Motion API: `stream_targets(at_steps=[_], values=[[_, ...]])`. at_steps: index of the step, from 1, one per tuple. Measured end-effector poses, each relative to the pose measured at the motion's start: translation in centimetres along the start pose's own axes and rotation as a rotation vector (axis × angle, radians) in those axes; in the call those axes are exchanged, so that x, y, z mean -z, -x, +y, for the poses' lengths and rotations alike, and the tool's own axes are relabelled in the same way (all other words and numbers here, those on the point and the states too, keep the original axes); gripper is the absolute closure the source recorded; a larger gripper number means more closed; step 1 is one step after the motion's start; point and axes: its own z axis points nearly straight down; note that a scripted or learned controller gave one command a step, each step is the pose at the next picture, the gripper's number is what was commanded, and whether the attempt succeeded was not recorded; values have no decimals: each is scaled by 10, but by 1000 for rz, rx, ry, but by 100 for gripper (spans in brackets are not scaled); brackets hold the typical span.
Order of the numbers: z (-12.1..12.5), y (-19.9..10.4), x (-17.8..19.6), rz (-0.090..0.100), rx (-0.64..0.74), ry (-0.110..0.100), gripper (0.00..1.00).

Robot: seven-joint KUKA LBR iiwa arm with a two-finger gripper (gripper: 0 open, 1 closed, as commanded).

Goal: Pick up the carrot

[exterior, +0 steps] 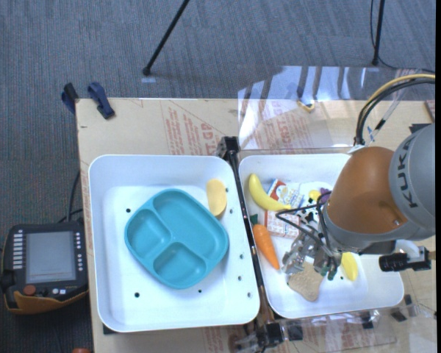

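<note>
Setting. Grey ribbed carpet covers the upper and left frame. Two dark stand legs cross it: one slanting at upper centre, one near-vertical at upper right. A cardboard-topped bench occupies the centre, with blue clamps at its upper-left corner. A handheld control pendant lies at lower left

Brightness: even and fairly bright overhead; the white bins look clean, not blown out
Glare: pale striped reflections on the clear sheet at the tabletop's far right; a soft sheen on the arm's orange band
Shadows: short and soft; a faint one under the blue tray; darker under the arm
Sharpness: mostly crisp; the claw looks slightly smeared; carpet grain is fine
</note>
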Motion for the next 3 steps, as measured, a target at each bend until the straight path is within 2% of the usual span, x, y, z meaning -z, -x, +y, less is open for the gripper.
stream_targets(at_steps=[1,2,3], values=[[74,15,93,-5,-236,3,100],[73,14,91,-2,-237,0,0],[26,58,3,-9,-294,4,0]])
